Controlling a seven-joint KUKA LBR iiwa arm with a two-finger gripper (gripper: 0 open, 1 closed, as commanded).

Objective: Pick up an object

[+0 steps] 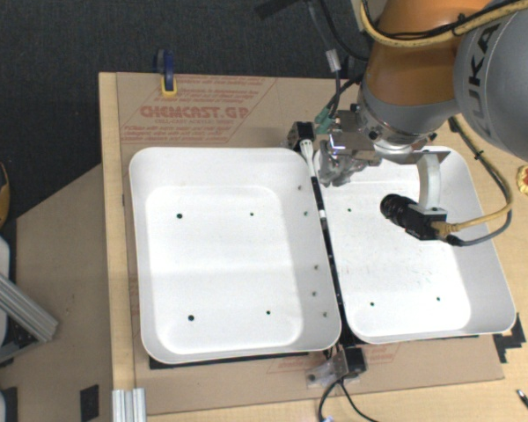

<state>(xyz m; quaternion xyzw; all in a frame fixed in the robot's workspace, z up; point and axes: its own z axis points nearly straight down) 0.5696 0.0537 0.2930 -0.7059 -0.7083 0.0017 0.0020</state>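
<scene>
Reaching in from the right, the grey arm (510, 69) with its orange band (422, 33) hangs over the far left corner of the right bin (422, 315), and its gripper (334, 167) sits low beside the divide between the two bins. The wrist and its metal fittings cover the fingertips from this angle, so whether they are spread or closed cannot be told, and nothing can be seen between them. No loose object to pick up can be made out in either bin; the left bin (220, 253) shows a white floor with a few small dark dots. A black cylindrical part (409, 215) on a white bracket sticks out from the wrist over the right bin, with a yellow cable (484, 221) running from it. Both bins rest on a cardboard sheet (202, 104) printed in red, with a blue and yellow clamp (166, 70) at its far edge.
</scene>
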